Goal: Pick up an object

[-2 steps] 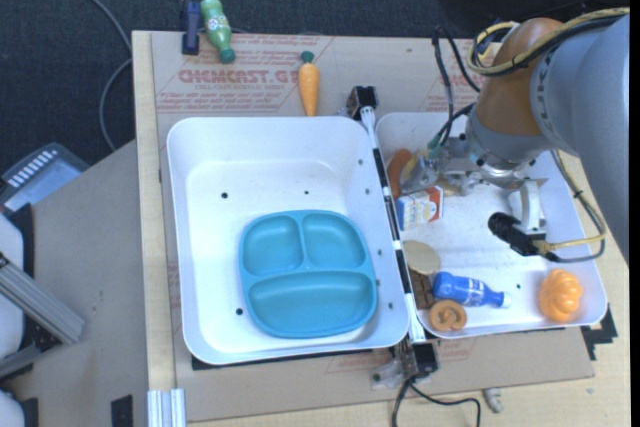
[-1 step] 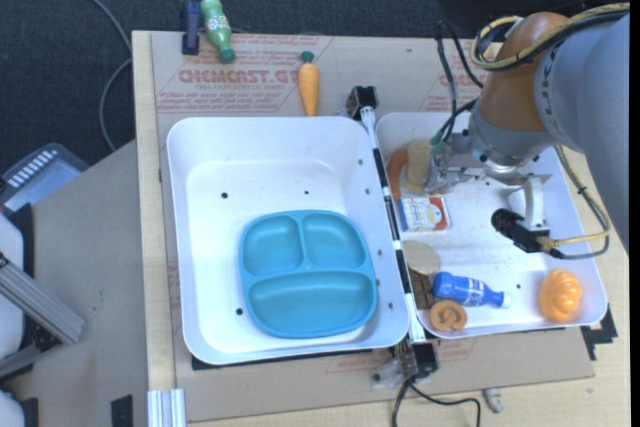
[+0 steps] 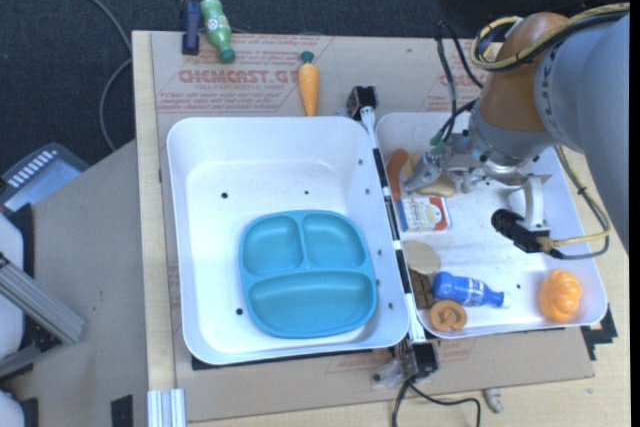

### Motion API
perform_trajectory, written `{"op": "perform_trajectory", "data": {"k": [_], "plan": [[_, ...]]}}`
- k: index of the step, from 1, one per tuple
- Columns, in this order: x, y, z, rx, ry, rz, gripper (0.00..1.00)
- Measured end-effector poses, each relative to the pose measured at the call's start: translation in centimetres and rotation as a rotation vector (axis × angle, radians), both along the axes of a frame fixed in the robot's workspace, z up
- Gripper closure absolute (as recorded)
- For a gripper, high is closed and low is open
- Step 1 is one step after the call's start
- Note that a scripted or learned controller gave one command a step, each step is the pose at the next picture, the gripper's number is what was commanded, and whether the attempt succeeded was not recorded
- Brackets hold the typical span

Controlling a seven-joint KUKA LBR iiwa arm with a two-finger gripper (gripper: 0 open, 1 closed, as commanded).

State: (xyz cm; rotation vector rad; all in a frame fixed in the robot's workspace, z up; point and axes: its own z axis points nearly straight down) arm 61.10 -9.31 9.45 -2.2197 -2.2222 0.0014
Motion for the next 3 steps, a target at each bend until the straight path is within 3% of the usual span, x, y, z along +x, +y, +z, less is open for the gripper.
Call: {"op": "perform_trajectory", "data": {"k": [1,2,3], "plan": [[0.1,0.0,1.0,-0.001,-0.002,0.001,1.00],[0.0,0.0,1.0,-0.001,-0.002,0.001,0.00],[-5.3,-0.1,-0.5,-0.001,-0.013,-0.002,0.00]]}}
